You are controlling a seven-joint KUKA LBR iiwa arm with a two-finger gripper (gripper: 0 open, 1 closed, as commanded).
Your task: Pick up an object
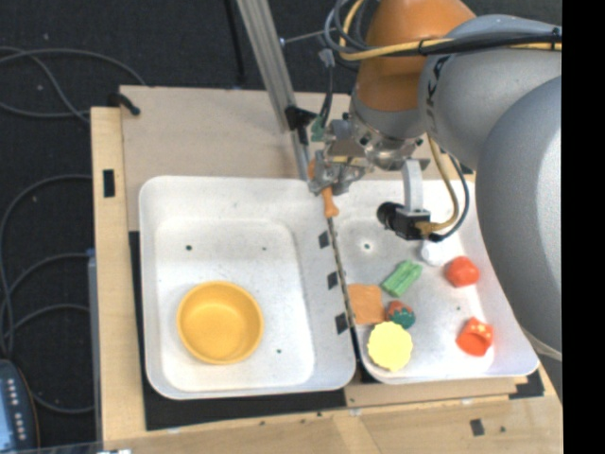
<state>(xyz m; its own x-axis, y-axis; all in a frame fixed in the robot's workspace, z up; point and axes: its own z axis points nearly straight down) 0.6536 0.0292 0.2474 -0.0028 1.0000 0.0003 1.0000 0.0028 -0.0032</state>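
Gripper (333,173) hovers at the right bin's (506,353) 11 o'clock rim; jaw state cannot be determined. Green block (401,278) lies toward 5 o'clock. Descending here risks striking the rim.

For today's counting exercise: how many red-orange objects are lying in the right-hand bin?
2. One red-orange piece lies near the right bin's right wall, beside the green block. The second lies nearer the front right corner. The arm covers the bin's back, so more may be hidden.
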